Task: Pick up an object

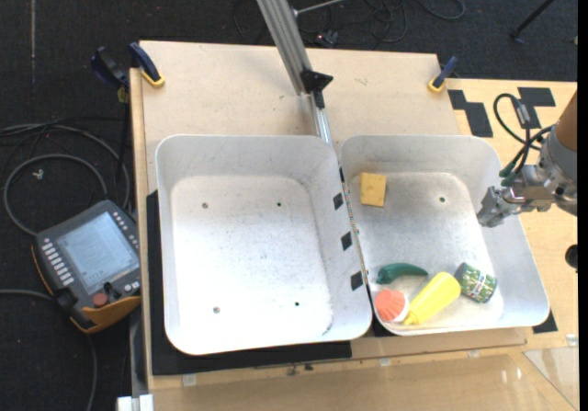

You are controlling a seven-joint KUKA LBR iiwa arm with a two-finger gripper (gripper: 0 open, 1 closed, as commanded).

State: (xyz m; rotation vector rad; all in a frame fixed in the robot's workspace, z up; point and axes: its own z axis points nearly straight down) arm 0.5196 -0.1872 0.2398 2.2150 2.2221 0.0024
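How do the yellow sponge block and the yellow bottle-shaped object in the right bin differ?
The sponge block is small, squarish and flat; the yellow bottle-shaped object is longer and rounded. The sponge block lies alone near the bin's far side; the yellow bottle-shaped object lies diagonally at the near edge among other items. Both are yellow and lie in the right bin.

1. Two shallow white bins sit side by side on the worktop [276, 87]: the left bin [175, 170] and the right bin [478, 156];
2. Five loose objects lie in the right bin, one of each kind: one yellow sponge block [373, 188]; one green curved toy [401, 272]; one yellow bottle-shaped object [434, 296]; one red-orange round object [391, 306]; one small green patterned can [476, 282];
3. Two yellow-tipped clamps grip the worktop's far corners: one left clamp [145, 65]; one right clamp [443, 74];
4. One slanted metal pole [280, 18] stands behind the bins;
5. One handheld control pendant [87, 257] lies on the floor;
6. One pincer [496, 205] is at the right bin's edge.
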